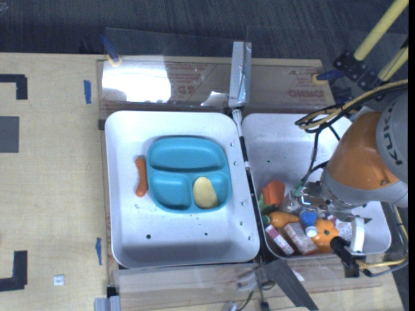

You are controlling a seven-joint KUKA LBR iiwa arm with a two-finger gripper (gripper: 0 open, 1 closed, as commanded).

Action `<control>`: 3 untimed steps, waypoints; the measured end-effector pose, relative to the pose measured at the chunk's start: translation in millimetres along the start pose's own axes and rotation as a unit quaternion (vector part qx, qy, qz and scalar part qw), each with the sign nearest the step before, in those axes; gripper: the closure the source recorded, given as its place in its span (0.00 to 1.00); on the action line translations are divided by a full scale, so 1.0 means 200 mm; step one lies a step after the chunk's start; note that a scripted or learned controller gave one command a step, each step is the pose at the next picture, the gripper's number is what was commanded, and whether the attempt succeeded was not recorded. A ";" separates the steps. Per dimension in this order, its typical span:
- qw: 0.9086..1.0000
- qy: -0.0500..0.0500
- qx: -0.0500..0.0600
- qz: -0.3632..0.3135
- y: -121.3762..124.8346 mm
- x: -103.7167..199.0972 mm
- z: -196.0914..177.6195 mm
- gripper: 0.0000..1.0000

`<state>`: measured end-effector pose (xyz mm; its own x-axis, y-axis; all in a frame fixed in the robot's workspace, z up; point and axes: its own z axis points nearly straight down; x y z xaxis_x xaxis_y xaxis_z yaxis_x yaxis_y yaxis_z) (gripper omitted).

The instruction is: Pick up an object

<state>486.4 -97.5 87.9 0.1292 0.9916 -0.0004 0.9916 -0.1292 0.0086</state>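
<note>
My gripper (310, 205) hangs low over the right bin (279, 141), right above a heap of small objects at that bin's front. The heap holds an orange cup (274, 191), an orange bottle-like piece (283, 219), a blue cap (310, 231), red and white packets (288, 238) and an orange toy (326, 230). The wrist and its orange band (363, 161) cover the gripper's tip and part of the heap, so any contact with an object is hidden.
In the left bin (123, 173) sits a blue divided tray (185, 157) with a yellow lemon-like object (205, 192) in its lower right compartment. An orange sausage-shaped toy (140, 176) lies left of the tray. A clear divider (238, 73) stands behind the bins.
</note>
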 end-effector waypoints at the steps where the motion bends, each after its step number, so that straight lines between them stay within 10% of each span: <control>1: 1.000 -0.001 -0.004 0.001 0.01 0.00 -0.06 1.00; 2: 1.000 -0.001 -0.004 0.001 0.01 -0.01 -0.05 0.00; 3: 1.000 -0.001 -0.005 0.002 0.02 -0.01 -0.10 1.00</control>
<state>489.3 -99.1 108.5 0.1335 0.9910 -0.0032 0.9909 -0.1334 0.0189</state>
